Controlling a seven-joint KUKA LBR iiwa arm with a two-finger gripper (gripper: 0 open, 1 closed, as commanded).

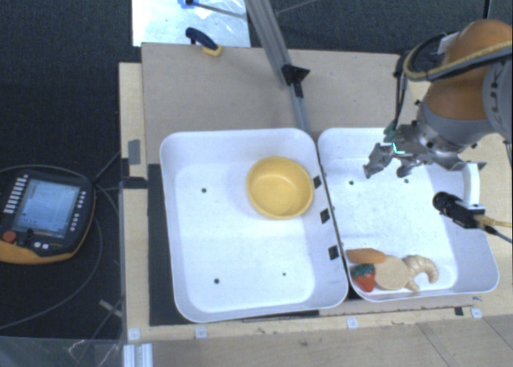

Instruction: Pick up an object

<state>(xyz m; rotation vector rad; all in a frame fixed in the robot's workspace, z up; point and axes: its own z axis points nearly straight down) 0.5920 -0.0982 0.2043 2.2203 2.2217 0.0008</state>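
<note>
Jaws: from my seat I read them as spread apart, two dark fingers splayed with nothing between them.
Gripper: one gripper [390, 163], hanging over the upper part of the right bin, near its left wall.
Arm: one arm [469, 69], grey with an orange band, coming in from the right.
Bins: I count two, a left bin [184, 277] and a right bin [473, 273], side by side and touching along their inner walls.
Left bin contents: one yellow bowl [279, 187], upright, in the upper right part of the bin.
Right bin contents: a cluster of small food-like pieces at the near edge. I make out four: an orange piece [365, 256], a red piece [365, 281], a pale round piece [391, 276] and a tan curved piece [422, 266]. They lie touching one another.
Gap: the cluster sits well apart from the gripper, nearer the front wall.
Outside the bins: one teach pendant [42, 213] lies on the dark floor at left.
</note>
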